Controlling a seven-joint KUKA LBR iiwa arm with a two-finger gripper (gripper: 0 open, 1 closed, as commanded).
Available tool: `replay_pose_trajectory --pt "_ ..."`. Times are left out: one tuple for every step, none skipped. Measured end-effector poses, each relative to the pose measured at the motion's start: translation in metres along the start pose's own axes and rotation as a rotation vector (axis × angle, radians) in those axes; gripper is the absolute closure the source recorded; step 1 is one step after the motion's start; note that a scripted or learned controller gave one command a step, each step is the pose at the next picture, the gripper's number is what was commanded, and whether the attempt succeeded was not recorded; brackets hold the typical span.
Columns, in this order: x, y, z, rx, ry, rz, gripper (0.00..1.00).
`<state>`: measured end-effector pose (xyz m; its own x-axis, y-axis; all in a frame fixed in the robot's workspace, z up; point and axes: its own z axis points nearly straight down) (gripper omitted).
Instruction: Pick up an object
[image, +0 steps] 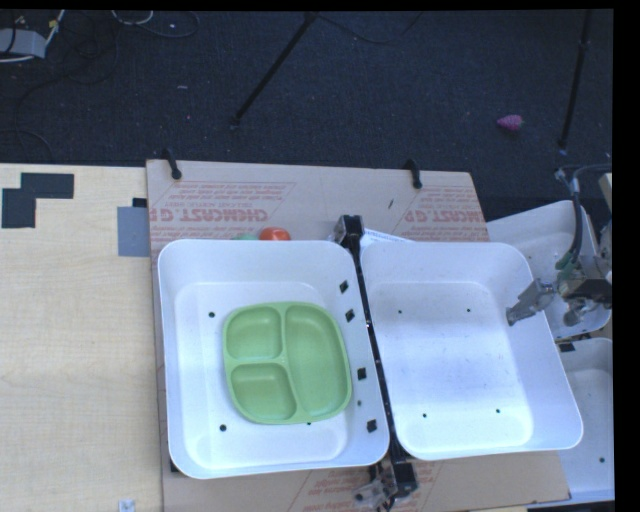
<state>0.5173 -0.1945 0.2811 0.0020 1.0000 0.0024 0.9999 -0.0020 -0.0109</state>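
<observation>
The pale wood-grain table (70, 350) fills the left of the view, smooth and matt, with a few flat dark rectangles stuck to it near the top left. On it lies a brown sheet of corrugated cardboard (300, 200), printed with red lettering that reads upside down, and held by two small black clips along its far edge. Beyond the table, the dark blue carpeted floor (300, 70) looks rough and speckled, with thin black cables and rods crossing it.

On the cardboard sit two shallow white plastic bins with rounded corners and glossy, sloping walls, side by side and joined by a black hinge-like strip down the middle. The left bin (190, 300) holds the task's thing: a light green plastic divided plate (287, 362), a rounded rectangle with three moulded compartments, two above and one below left, with a longer one along its right side. It lies flat on the bin floor, turned slightly, nearer the right wall than the left. The right bin (455, 360) has a faintly scuffed, grey-speckled floor with small dark dots.

At the right edge, just past the right bin's wall, the grey metal end effector (530, 300) reaches in among white hardware and a thin cable; whether its fingers are apart or together I cannot tell. It is well apart from the green plate.

Behind the left bin's far rim, a small round orange-red object (274, 235) rests on the cardboard. On the floor lies a small magenta scrap (510, 122).
</observation>
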Motion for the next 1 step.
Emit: replay_pose_trajectory --pt "0.0002 0.0016 -0.0047 -0.008 -0.002 -0.002 0.0"
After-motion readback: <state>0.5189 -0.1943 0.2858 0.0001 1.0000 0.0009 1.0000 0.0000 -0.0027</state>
